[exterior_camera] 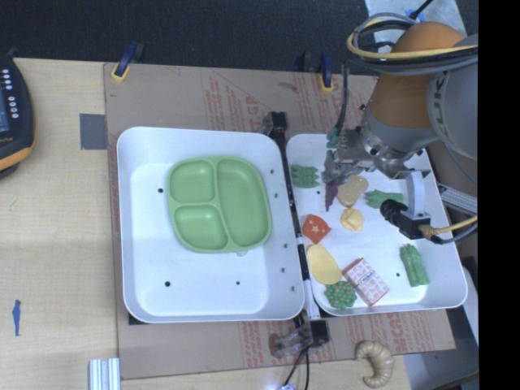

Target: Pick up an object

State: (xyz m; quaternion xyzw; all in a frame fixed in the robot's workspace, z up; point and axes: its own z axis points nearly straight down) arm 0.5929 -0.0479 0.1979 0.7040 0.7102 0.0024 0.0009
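My gripper [335,169] hangs over the upper left part of the right bin [443,299], below the orange-banded wrist. A dark purple piece [331,192] pokes out just beneath it, pointing down toward the bin floor; whether it is gripped or lying there is unclear. Beside it are a tan piece [353,190], a small yellow piece [352,218] and a green leafy piece [305,175]. Further forward lie a red piece [315,228], a yellow oval [323,264], a broccoli floret [341,294], a red-and-white box [367,281] and a green pod [413,265].
The left bin [146,283] holds a green divided plate [219,203]. A croissant [375,361] lies on the bench in front of the right bin. A black cable fitting [402,216] hangs from the arm over the bin's right side. A handheld controller [12,116] sits far left.
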